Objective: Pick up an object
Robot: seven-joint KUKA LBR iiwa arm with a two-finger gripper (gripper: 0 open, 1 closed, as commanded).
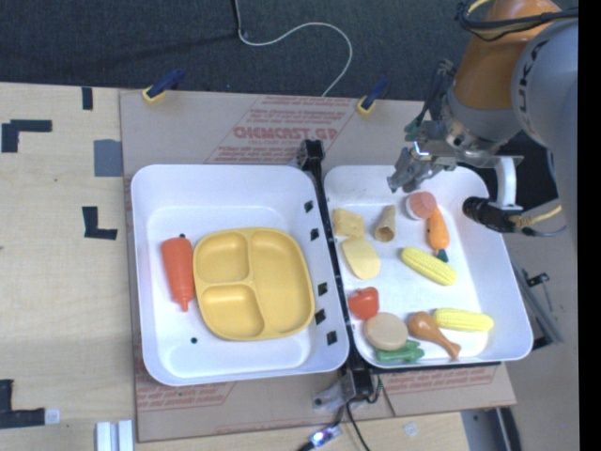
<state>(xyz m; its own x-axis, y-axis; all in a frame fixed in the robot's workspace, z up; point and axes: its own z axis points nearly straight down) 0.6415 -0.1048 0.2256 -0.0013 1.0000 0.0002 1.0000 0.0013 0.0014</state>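
Camera view puts my gripper [410, 178] above the right white plastic bin [495, 294], at its twelve o'clock edge; whether the fingers are released or clenched I cannot tell. Nothing is lifted, so I judge this the approach step. Nearest, toward five o'clock, lies the round pink toy slice [421, 204]; next I'd descend squarely over it.

The gripper [410, 175] hangs over the right bin's [488, 294] far edge, above a pink piece [421, 204] and a carrot [438, 230]. The left bin [150, 252] holds a yellow tray [252, 282] and an orange piece [177, 270].
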